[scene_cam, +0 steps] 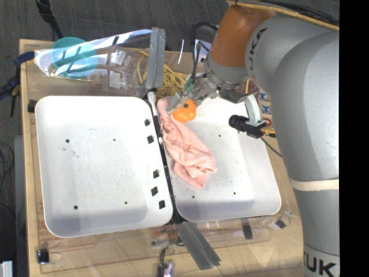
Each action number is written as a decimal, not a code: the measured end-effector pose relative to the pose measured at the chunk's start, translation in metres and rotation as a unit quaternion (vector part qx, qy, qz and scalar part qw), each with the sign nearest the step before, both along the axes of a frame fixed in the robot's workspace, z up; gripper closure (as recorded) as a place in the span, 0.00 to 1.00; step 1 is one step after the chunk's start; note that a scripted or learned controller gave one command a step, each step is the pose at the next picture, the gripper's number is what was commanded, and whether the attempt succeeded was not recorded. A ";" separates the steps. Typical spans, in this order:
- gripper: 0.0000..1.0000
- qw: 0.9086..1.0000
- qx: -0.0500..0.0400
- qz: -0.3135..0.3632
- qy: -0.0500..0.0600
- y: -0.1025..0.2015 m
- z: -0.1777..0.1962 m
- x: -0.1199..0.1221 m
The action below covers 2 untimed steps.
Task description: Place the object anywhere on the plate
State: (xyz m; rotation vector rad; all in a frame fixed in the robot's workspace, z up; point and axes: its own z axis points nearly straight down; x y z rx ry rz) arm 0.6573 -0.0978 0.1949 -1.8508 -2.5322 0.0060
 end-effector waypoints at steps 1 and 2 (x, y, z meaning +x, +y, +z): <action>1.00 0.996 -0.001 -0.089 0.000 0.069 0.053 0.000; 1.00 1.000 -0.001 -0.005 -0.001 0.158 0.142 -0.035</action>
